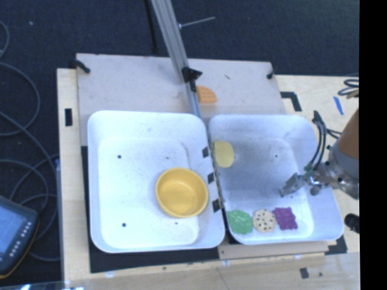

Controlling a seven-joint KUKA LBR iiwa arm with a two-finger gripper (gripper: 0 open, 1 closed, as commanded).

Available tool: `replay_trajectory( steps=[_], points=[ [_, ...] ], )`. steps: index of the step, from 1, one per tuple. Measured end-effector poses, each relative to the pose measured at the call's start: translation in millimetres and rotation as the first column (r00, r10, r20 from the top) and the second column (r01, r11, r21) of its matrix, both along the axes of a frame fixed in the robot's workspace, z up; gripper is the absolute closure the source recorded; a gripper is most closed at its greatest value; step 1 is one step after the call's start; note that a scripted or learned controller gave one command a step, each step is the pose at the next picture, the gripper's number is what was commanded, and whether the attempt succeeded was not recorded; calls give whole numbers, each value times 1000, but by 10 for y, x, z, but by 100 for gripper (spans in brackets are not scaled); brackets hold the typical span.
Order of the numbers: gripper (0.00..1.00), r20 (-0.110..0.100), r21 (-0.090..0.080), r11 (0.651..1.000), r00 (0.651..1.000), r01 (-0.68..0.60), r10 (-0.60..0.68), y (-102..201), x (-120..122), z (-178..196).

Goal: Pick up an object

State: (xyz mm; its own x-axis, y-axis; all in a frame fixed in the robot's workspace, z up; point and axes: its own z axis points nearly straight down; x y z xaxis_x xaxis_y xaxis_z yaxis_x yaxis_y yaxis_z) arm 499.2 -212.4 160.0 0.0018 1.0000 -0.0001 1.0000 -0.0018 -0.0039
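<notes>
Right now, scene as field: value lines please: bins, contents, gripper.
left bin: yellow bowl, upright, near its right wall
right bin: yellow disc at left wall; green piece, cookie, purple piece in a row along front wall
gripper: over right bin's right side, above and apart from the row
outside bins: orange item on board behind

The arm (349, 153) reached in from the right edge, its orange band showing above the wrist (mostly cropped there). The gripper (290, 187) hung low, angled leftward and downward, cables looping behind the wrist.
</notes>
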Motion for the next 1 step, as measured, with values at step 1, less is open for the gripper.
replay_trajectory(
  steps=[1],
  points=[
    [100, 11, -2, 1000, 1000, 4, -4, -13, 27, 142]
  ],
)
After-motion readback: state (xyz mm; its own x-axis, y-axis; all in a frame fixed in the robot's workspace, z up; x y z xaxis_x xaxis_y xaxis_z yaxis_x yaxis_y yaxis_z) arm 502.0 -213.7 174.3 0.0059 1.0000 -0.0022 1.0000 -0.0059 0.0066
